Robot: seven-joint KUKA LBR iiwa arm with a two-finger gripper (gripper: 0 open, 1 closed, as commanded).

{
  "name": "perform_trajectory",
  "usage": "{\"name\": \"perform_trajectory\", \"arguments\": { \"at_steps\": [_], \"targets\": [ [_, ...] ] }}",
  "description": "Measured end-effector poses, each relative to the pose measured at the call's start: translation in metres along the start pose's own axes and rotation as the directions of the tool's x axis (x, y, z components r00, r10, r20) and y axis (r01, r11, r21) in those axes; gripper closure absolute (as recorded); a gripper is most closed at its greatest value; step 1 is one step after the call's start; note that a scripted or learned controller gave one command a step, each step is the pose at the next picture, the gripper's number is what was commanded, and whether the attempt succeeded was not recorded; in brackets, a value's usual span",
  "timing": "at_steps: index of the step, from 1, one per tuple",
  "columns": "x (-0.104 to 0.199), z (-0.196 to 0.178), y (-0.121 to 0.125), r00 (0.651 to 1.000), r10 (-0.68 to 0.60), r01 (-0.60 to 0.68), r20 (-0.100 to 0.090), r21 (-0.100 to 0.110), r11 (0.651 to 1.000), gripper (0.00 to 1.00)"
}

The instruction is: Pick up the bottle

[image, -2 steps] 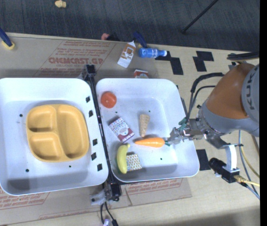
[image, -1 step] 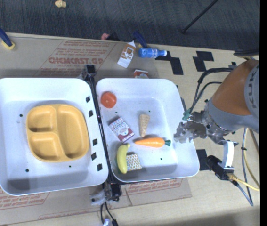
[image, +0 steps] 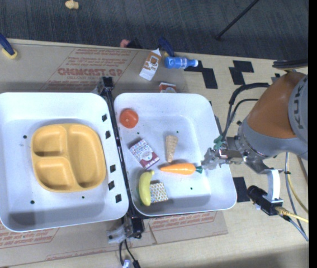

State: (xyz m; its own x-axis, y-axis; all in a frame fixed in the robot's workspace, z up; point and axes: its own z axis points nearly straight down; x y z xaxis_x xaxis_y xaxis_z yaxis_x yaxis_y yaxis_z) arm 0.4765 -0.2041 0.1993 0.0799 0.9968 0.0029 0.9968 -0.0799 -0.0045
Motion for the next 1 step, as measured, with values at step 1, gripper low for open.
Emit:
{"name": "perform_trajectory", "arguments": {
  "at_steps": [1],
  "targets": [
    [0.0024, -0.0050, -0.0003, 0.917, -0.400, 0.400, 0.001, 0.000, 0.917, 1.00]
  ]
}}
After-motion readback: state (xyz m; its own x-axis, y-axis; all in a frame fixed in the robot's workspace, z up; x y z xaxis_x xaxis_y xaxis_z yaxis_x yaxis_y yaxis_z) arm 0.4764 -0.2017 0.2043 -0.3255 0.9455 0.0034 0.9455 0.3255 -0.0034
